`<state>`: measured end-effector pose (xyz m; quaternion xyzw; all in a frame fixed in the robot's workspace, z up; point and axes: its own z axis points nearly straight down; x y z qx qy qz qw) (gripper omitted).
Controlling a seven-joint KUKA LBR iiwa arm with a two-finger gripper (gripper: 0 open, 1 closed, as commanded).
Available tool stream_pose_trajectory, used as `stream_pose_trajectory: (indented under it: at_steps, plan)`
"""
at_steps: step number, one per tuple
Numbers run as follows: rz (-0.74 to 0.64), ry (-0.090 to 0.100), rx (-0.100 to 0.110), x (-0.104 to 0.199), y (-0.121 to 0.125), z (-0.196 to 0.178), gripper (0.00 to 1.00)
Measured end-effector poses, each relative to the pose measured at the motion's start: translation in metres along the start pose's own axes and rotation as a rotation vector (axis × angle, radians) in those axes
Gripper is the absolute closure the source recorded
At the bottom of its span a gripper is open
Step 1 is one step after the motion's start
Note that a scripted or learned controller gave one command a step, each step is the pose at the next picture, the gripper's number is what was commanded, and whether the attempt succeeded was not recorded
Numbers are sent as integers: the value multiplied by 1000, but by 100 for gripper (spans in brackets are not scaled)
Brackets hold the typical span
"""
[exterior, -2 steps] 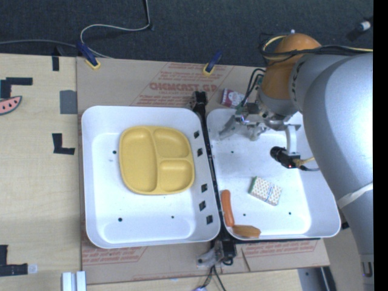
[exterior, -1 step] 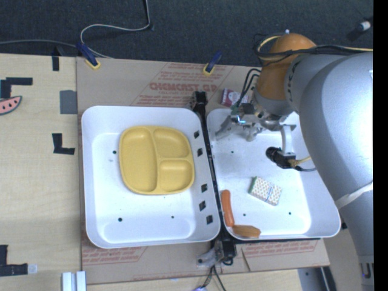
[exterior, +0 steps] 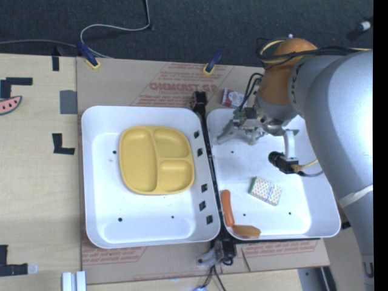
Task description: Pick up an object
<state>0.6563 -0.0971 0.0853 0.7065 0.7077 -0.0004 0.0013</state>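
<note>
The likeliest things to pick lie in the right bin (exterior: 315, 220): a small patterned packet (exterior: 265, 190) lies flat near the middle of its floor, an orange sausage (exterior: 227, 207) lies along the bin's left wall toward the front, and a short brown sausage-like piece (exterior: 247, 230) rests at the front wall, just beside the orange one's near end. The tool (exterior: 240, 130) is low over the back left part of this bin, well apart from the packet and the sausages, with nothing seen between its fingers; whether they stand apart or together cannot be told from this angle. The grey arm (exterior: 339, 114) with its orange band (exterior: 274, 80) comes in over the bin's back right corner. The left bin (exterior: 100, 223) touches the right bin's left side and holds a yellow divided plate (exterior: 156, 159). Both bins sit on cardboard (exterior: 139, 80) on the bench (exterior: 36, 180).
</note>
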Motion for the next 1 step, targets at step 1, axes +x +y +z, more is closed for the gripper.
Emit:
stream_pose_trajectory:
  at_steps: [1]
  plan:
    - [1,0,0,3,-36,-1,0]
